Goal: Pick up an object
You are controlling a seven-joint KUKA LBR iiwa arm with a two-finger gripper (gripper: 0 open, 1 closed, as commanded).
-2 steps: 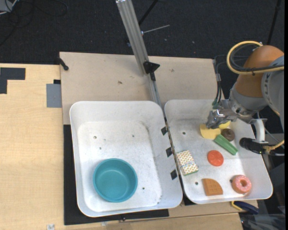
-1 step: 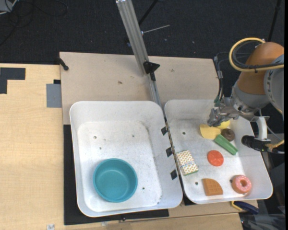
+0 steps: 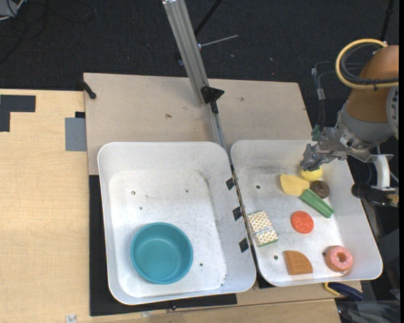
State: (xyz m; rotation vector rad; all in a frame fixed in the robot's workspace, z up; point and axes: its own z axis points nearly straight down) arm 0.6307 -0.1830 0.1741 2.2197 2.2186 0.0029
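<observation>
Closest to the camera, well below the jaws, a brown cracker-shaped piece (image 3: 297, 262) and a pink ring like a donut (image 3: 338, 258) lie near the front edge of the right bin (image 3: 363, 244). Between them and the jaws sits a round orange-red piece (image 3: 302, 222). To the lower left of the jaws, near the wall between the bins, lies a small block with a checked pattern (image 3: 262, 227).

At the far part of the right bin the gripper (image 3: 312, 161) hangs low, and the grey arm with its orange band (image 3: 380, 69) comes in from the right. Directly under the jaws is a small yellow piece (image 3: 312, 173), and it seems to touch the fingertips, but I cannot tell if the jaws are open, closed or gripping it. Just beside it, to the lower left, lies a bigger pale yellow piece (image 3: 293, 184). Just below the jaws there are a small dark brown round thing (image 3: 320, 190) and a green stick (image 3: 316, 203), close together.

Far to the lower left of the jaws, in the left bin (image 3: 161, 163), stands a teal bowl (image 3: 161, 252).
</observation>
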